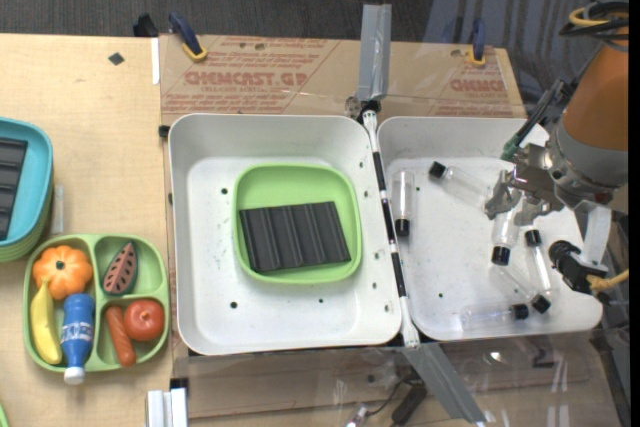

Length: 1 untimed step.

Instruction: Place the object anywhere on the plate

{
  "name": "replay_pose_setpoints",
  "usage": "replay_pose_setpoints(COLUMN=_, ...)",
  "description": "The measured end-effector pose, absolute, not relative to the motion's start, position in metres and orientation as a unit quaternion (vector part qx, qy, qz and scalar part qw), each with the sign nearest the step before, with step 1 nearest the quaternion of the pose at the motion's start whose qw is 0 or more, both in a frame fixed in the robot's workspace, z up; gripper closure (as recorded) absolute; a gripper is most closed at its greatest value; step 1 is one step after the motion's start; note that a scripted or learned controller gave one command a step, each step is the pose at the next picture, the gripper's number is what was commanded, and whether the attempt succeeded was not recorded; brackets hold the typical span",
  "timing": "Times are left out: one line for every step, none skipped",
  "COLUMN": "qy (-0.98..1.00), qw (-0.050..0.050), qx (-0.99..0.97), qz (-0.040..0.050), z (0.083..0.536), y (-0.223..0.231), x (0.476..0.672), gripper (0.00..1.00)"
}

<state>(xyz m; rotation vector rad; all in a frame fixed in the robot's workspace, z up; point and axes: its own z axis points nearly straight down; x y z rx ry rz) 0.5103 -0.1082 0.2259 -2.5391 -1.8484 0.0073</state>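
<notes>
In the left bin (200, 215) lies the green plate (297, 183) with a dark ribbed mat on it. In the right bin (450, 305) several clear tubes with black caps (402, 203) lie scattered. Above them hangs the gripper (506, 198); its state I cannot tell.

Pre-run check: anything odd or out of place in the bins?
Nothing damaged or spilled. The clear tubes lie scattered at mixed angles in the right bin, one along its left wall. The green plate holds a dark ridged slab.
</notes>
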Motion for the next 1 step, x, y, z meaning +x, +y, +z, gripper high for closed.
replay_pose_setpoints(qy=-0.588, qw=0.000, qx=-0.809, qz=0.0022, z=0.2260, y=-0.1083, x=0.5103, gripper=0.00)
